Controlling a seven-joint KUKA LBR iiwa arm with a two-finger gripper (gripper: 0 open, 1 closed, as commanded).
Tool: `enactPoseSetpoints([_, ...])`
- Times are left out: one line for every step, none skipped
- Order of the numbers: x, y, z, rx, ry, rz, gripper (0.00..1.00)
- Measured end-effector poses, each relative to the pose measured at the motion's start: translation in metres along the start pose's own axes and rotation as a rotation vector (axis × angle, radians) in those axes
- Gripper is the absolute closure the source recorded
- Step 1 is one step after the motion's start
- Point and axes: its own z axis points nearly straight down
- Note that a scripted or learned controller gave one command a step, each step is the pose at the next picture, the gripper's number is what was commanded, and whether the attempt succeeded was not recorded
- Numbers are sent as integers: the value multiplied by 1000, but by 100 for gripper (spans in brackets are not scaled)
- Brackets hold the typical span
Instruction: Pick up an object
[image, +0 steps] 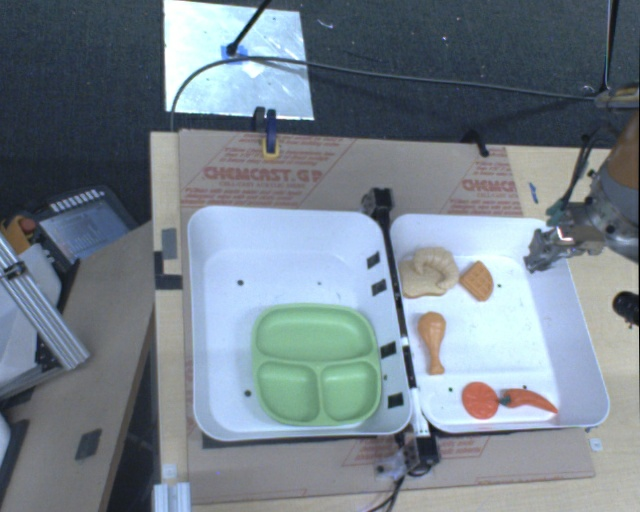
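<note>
The right bin (560, 330) holds several toy foods. A beige croissant (428, 271) lies at its far left, with a small orange wedge (477, 280) just right of it. A tan drumstick (432, 341) lies near the bin's left wall. A red tomato (480, 400) and an orange-red pepper (527, 401) rest by the front edge. My gripper (541, 250) hangs over the bin's far right corner, apart from all of them. Nothing shows between its fingertips.
The left bin (215, 300) bears a green divided plate (315, 363) toward its front. A black clip strip (392, 320) runs between the two bins. Cardboard (300, 170) lies under both bins, and a grey device (80, 225) sits off the bench at left.
</note>
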Motion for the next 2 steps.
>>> enactPoseSetpoints([0, 1, -21, 2, 0, 0, 100])
enactPoseSetpoints([46, 27, -4, 4, 2, -3, 100])
